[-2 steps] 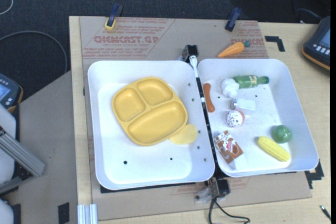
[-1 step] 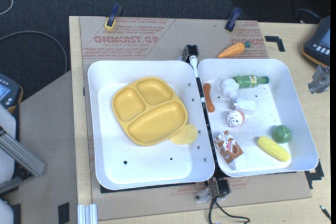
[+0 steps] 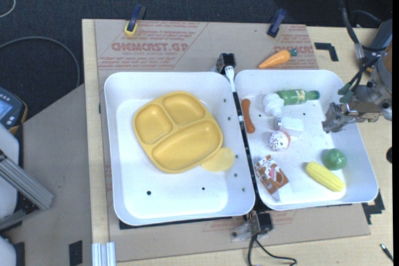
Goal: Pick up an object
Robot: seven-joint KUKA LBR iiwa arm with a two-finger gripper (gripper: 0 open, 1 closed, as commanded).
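My gripper (image 3: pixel 332 119) hangs over the right side of the right bin (image 3: pixel 312 79), above bare white floor, with nothing seen in it. A green ball (image 3: pixel 335 159) lies just below it in the view, and a yellow corn cob (image 3: pixel 324 176) lies below that. Left of the gripper sit a small white block (image 3: pixel 293 124) and a white ball with red spots (image 3: pixel 279 141). A green bottle (image 3: pixel 298 96) lies on its side at the bin's far end beside a white lump (image 3: pixel 272 103). A red sausage (image 3: pixel 248 116) lies by the left wall, and a brown-and-red packet (image 3: pixel 271 173) at the near left.
The left bin (image 3: pixel 118 134) holds a yellow divided plate (image 3: pixel 177 131) and a pale yellow disc (image 3: pixel 218 160). An orange carrot (image 3: pixel 276 58) lies on the bench beyond the right bin. Clamps (image 3: pixel 133 20) grip the board's far edge.
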